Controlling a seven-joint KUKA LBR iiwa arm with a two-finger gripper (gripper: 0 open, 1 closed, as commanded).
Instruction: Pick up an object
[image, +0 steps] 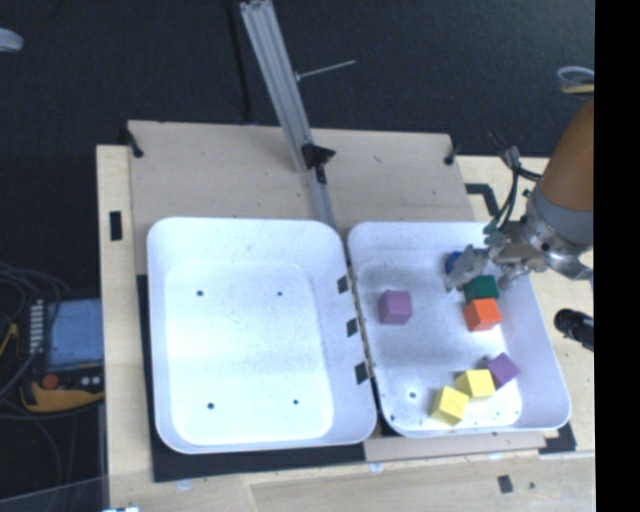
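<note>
1. The step in hand is judged to be the approach: the gripper (487, 262) is seen in the upper right part of the right bin (420, 250), low over a cluster of blocks, and nothing is yet shown lifted.
2. The state of the tool cannot be told — its metal parts are blurred together at this slant, and no block is seen between them, so no hold is claimed.
3. The task's candidates are all found in the right bin. A green block (482, 288) lies directly below the gripper in the frame, touching or nearly touching it, with an orange block (482, 314) just beneath that. A blue object (460, 264) is partly hidden at the gripper's left side.
4. The next move, as judged from this, calls for one block to be singled out — the green and orange ones sit tight together, so both could be nudged rather than one being caught.
5. Counted: two yellow blocks (463, 394) near the lower right, touching or nearly so; two purple blocks, one (395, 306) alone at the bin's centre left, one (502, 368) beside the yellows; one green; one orange; one blue.
6. Two bins are counted; the left bin (250, 232) is shown as bare white.
</note>
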